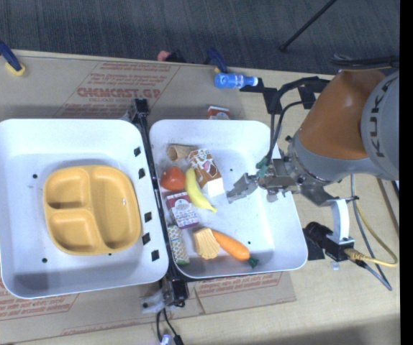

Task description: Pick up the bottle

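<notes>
The gripper (239, 188) is seen over the right bin (282, 246), just right of the banana (199, 190); whether its fingers are wide or narrow cannot be told. The blue bottle (234, 81) is laid on the bench beyond the right bin's far rim, well apart from the gripper.
</notes>
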You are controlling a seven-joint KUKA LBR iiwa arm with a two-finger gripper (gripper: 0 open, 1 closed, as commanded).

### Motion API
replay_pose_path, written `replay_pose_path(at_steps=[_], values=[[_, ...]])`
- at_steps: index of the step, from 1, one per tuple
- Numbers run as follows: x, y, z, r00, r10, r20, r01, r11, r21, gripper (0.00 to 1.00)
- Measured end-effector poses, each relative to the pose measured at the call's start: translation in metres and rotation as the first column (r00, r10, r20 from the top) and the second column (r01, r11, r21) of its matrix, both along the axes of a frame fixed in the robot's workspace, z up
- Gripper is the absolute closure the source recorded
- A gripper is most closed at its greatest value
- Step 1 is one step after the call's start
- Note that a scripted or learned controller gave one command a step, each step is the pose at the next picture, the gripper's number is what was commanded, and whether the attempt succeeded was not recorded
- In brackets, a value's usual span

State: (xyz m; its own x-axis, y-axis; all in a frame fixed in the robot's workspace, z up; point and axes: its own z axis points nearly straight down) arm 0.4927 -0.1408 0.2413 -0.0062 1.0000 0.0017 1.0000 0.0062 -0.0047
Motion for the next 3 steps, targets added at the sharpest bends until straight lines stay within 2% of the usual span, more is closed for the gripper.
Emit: replay_pose_path(at_steps=[1, 2, 3], values=[[0.000, 0.000, 0.010, 1.000, 0.005, -0.002, -0.005, 1.000, 0.001, 1.00], [-0.016, 0.027, 0.015, 0.992, 0.129, 0.001, -0.129, 0.992, 0.000, 1.00], [-0.016, 0.054, -0.015, 0.906, 0.423, 0.001, -0.423, 0.906, 0.001, 1.00]])
